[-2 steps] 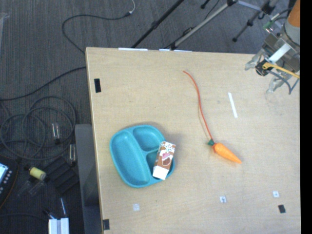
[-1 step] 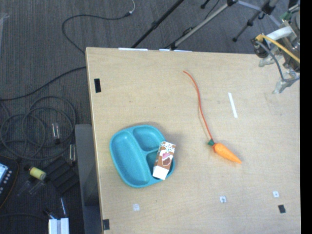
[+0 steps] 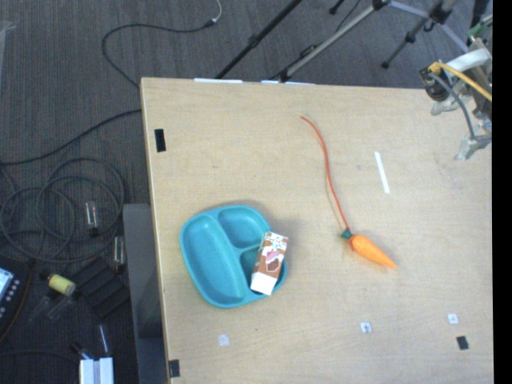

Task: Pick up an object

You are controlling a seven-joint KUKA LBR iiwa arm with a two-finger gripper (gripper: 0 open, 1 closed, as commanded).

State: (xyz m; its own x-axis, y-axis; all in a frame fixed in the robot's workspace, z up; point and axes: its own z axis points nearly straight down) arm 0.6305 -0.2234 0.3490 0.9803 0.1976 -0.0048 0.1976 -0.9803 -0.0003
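A toy carrot [image 3: 371,249] lies on the wooden tabletop [image 3: 240,150] right of centre, its tip pointing right. A thin red cord [image 3: 326,170] runs from its green end up toward the far side. A small white and brown carton [image 3: 270,263] rests on the right rim of a blue divided plate [image 3: 210,258] at the front left. My gripper [image 3: 469,138] hangs at the far right edge of the view, above the table's back right corner, well away from the carrot and the carton. Nothing can be seen in it.
A short white strip [image 3: 382,173] lies on the table between the cord and the gripper. Black cables [image 3: 64,206] and gear lie on the dark carpet to the left. Tripod legs [image 3: 376,6] stand beyond the far edge.
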